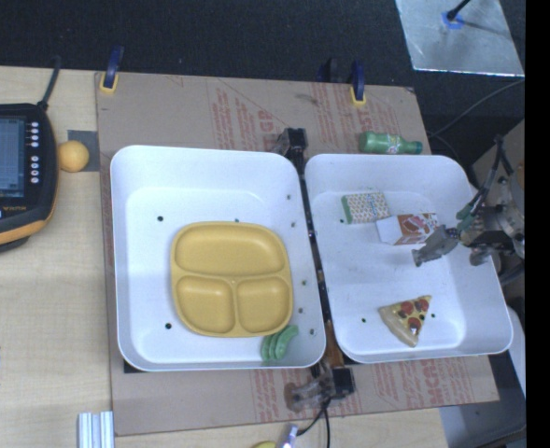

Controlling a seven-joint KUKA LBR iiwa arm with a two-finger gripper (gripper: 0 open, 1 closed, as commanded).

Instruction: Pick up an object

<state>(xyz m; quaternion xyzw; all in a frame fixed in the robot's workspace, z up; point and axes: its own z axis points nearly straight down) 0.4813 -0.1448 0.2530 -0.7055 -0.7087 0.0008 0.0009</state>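
Tool (454,244) low over right bin (443,345), beside small packet (407,228); pizza slice (407,317) nearer front.

Even overhead light; slight softness

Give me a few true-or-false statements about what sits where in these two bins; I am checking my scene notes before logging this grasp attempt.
1. The yellow divided plate lies in the left bin. True.
2. The pizza slice lies in the left bin beside the plate. False: it lies in the right bin, near its front edge.
3. The claw hangs over the right bin, near the small red-and-white packet. True.
4. The green bottle stands upright inside the right bin. False: it lies on its side on the board behind that bin.
5. A green toy rests at the front right corner of the left bin. True.
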